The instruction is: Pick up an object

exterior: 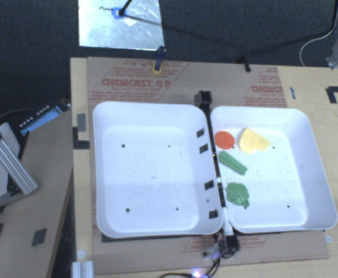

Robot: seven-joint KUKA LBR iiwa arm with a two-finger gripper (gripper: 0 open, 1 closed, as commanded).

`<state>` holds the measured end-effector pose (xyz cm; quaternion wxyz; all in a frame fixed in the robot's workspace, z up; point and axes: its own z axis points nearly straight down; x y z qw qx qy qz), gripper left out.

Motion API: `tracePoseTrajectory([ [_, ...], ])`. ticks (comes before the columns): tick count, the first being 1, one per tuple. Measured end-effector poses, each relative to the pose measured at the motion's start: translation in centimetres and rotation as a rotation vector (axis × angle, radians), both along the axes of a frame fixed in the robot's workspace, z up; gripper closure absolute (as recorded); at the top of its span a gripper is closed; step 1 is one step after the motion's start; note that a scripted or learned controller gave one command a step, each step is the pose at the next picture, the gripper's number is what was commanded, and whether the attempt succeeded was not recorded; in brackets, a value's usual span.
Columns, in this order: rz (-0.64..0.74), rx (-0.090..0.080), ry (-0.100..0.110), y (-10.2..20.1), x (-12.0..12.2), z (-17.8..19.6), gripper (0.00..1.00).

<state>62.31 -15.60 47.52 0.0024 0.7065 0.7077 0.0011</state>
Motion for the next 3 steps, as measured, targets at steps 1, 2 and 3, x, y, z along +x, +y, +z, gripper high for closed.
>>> tracePoseTrajectory([
  [1,-0.004,0.004,0.008,0.0,-12.4,-1.6,1.00],
  [2,0.000,0.001,0.001,-1.6,-12.4,1.1,1.00],
  [3,-0.001,0.000,0.001,-3.5,-13.7,3.2,1.00],
])
